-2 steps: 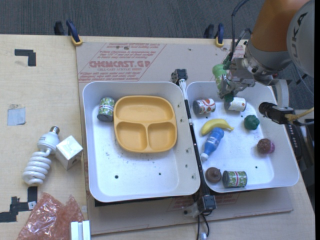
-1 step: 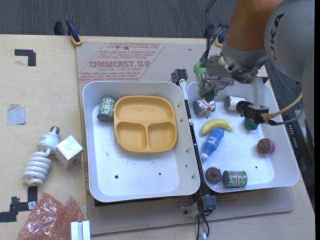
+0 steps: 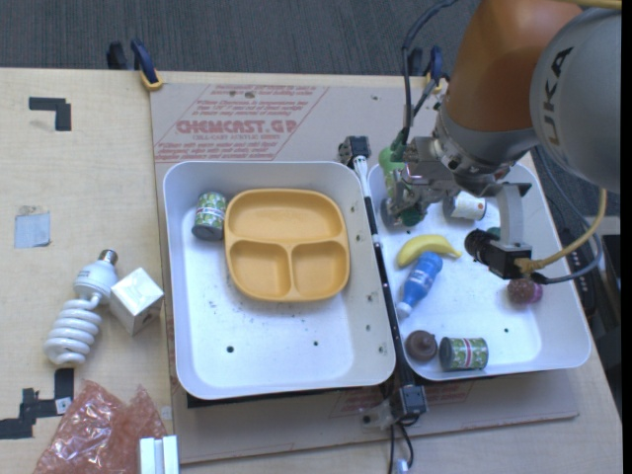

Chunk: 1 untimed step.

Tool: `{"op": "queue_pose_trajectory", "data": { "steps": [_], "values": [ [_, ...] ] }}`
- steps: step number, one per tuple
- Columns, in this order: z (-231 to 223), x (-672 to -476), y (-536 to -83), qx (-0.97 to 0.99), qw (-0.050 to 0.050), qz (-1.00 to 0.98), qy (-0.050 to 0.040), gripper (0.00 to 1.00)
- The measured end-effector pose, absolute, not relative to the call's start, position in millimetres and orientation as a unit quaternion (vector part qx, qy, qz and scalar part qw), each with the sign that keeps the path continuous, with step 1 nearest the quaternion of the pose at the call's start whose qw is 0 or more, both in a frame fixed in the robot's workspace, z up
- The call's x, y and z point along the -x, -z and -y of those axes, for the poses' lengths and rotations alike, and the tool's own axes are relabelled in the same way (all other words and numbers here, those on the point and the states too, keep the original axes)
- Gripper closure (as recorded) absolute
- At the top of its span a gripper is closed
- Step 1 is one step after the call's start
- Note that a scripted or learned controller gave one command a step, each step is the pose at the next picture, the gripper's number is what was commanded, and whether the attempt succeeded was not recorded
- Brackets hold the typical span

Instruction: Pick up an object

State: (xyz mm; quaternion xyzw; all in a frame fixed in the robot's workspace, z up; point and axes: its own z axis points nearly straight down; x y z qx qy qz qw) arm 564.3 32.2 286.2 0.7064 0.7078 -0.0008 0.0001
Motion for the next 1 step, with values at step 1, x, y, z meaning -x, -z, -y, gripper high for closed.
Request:
{"op": "queue_pose_trajectory", "data": {
  "steps": [1],
  "values": [
    [-32.3,-564.3,-286.3,-0.707,0.0,-0.708,0.0006,0.0]
  ]
}}
